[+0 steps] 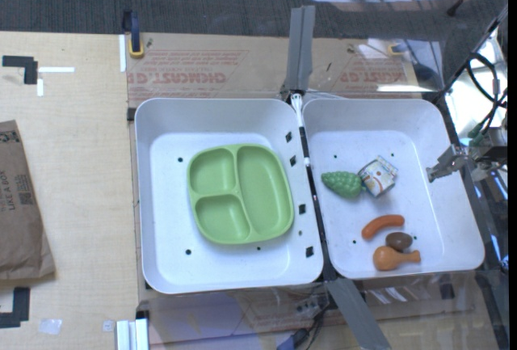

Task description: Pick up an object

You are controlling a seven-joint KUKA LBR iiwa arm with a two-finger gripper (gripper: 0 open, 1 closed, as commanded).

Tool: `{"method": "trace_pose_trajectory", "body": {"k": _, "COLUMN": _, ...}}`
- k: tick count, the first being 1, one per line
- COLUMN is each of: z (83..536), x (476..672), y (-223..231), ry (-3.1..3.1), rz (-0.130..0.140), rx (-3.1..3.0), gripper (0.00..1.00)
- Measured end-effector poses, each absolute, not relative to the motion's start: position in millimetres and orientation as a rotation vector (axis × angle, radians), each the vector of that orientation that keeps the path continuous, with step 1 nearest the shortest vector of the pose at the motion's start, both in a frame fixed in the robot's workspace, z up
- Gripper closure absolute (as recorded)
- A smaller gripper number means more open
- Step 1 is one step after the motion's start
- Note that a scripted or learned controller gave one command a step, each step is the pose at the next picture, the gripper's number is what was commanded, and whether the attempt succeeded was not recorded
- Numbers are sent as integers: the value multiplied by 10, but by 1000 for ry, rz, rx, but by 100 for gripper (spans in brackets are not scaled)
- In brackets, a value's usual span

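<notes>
Currently I see the jaws (443,170) at the right edge of the frame, over the right bin (452,138); I cannot tell their opening. Candidate objects, a green toy (342,183) and orange sausage (382,225), lie loose mid-bin, allowing approach from above.

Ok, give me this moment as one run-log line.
gripper: at right bin's right rim, holding nothing | right bin: green toy, small can, sausage, brown piece, orange drumstick | left bin: green divided plate
</notes>
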State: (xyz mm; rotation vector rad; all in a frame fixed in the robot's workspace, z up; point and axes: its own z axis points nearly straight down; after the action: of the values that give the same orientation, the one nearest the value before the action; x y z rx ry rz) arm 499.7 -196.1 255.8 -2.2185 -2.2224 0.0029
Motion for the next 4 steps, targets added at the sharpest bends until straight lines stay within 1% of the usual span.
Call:
{"method": "trace_pose_trajectory", "body": {"k": 1, "z": 2842, "x": 5158, "y": -2228, "ry": -1999, "rz": 3, "rx": -2424, "gripper": 0}}
{"method": "trace_pose_trajectory", "body": {"k": 2, "z": 2802, "x": 5096, "y": -1983, "ry": -2173, "rz": 3, "rx": -2267, "gripper": 0}}
{"method": "trace_pose_trajectory", "body": {"k": 3, "z": 2139, "x": 5519, "y": -1899, "ry": -1646, "rz": 7, "rx": -2672, "gripper": 0}}
{"method": "trace_pose_trajectory", "body": {"k": 4, "z": 2149, "x": 5916, "y": -1969, "ry": -1823, "rz": 4, "rx": -2560, "gripper": 0}}
